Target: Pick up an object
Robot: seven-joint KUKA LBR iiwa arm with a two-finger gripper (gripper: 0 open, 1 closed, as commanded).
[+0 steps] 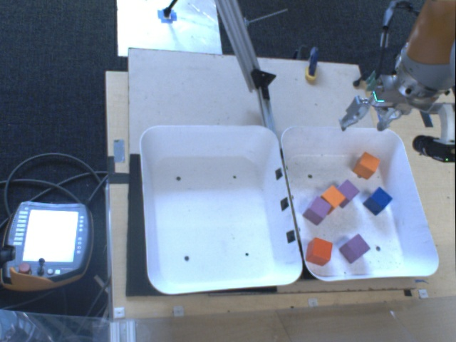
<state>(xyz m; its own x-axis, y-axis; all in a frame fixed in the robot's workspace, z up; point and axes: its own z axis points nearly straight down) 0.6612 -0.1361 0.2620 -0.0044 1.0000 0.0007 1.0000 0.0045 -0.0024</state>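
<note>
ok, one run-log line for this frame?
phase: pre-grasp | tool: open, above right bin's back rim, holding nothing | right bin: six cubes | left bin: no cubes

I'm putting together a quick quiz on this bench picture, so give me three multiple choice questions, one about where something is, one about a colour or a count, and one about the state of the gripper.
1. Where do the blocks lie?
A. All in the right bin
B. All in the left bin
C. Split between both bins

2. How many orange blocks are there?
A. One
B. Three
C. Five

3. How is the gripper?
A. Shut on a purple block
B. Pressed on the blue block
C. Open, holding nothing, above the right bin's far edge

Answers:
1 A: all six blocks sit inside the right bin, none in the left bin.
2 B: one orange block near the far wall, one in the middle, one near the front.
3 C: the gripper has spread fingers with nothing between them, well apart from the blue block.
</note>
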